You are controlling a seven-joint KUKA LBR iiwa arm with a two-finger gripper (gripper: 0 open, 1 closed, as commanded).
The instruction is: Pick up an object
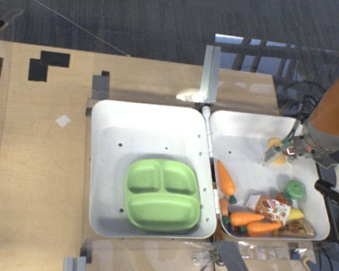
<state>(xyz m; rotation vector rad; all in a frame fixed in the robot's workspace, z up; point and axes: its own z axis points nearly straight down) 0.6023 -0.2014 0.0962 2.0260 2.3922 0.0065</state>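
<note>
Gripper (274,151) sits in the right bin (239,128) toward two o'clock, fingers closed about a small yellow object (279,157) held just above the floor. Carrots (225,179) lie along the bin's nine o'clock wall and at six o'clock. A green round piece (295,189) lies at four o'clock. The left bin (118,122) bears a green divided plate (163,193) toward six o'clock.

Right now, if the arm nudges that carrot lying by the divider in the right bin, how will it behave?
The carrot looks like smooth moulded plastic, so probably stiff, light and a bit slippery. Its tapered, rounded shape suggests it could roll or pivot when pushed, though the bin wall beside it would likely stop it.
</note>
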